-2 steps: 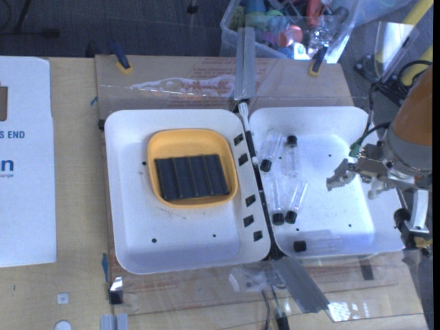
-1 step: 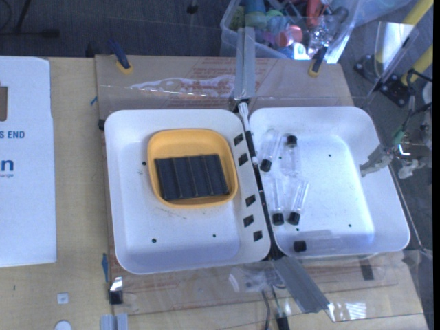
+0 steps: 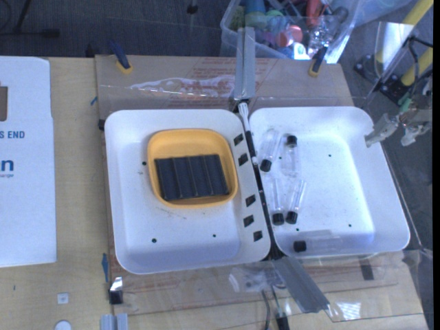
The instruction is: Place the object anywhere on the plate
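We see clear vials (image 3: 285, 177) scattered in right bin (image 3: 357, 184), yellow plate (image 3: 192, 139) in left bin; vials transparent, round, likely slip. Pincer (image 3: 392, 126) at bench's right edge, state untellable.

Just one camera here, fixed up above the desk (image 3: 69, 74) and tilted down at a slant. It's far enough back to catch both white bins (image 3: 130, 246) side by side.

The yellow plate (image 3: 191, 168) in the left bin (image 3: 130, 239) is mostly covered by a dark ridged block (image 3: 192, 177), leaving bare rim around it. In the right bin (image 3: 364, 218), clear vials (image 3: 285, 184) crowd the left part; its right half lies open.
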Robot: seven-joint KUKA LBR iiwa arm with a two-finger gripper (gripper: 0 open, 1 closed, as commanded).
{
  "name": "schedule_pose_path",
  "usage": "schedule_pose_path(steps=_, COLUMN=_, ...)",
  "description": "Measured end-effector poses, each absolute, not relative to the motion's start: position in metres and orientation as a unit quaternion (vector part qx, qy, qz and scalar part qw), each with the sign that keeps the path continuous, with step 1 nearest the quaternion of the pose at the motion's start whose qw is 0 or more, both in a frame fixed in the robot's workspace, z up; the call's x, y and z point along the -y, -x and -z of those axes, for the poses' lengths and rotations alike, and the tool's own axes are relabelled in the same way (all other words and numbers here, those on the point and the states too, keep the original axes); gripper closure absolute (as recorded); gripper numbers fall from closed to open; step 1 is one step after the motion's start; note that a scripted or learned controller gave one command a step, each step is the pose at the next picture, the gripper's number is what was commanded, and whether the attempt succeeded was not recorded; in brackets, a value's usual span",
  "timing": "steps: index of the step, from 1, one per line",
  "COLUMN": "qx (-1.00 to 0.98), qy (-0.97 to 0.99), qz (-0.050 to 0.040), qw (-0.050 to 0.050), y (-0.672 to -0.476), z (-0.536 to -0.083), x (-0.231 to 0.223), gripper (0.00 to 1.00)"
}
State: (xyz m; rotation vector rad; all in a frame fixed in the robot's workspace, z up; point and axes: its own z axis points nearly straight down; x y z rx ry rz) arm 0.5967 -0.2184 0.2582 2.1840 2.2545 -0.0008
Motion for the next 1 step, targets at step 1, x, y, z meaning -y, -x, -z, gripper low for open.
schedule_pose_path(steps=1, qx=-0.825, qy=-0.565, qz=-0.0005, qw=0.003, y=-0.6681, z=-0.2115, x=0.2108, gripper=0.00)
